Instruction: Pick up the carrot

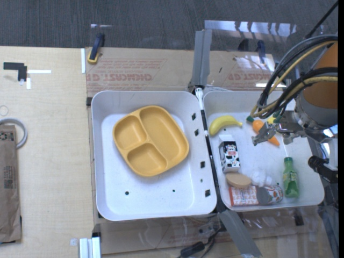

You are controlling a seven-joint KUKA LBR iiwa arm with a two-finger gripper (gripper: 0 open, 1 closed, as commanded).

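Likely light, stiff, smooth carrot (pixel 259 126), best pinched mid-body; fingers (pixel 262 138) sit at it, state cannot tell.

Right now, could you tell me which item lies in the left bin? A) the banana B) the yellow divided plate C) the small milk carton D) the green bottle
B: the yellow divided plate sits alone in the left bin, while the banana, milk carton and green bottle lie in the right bin.
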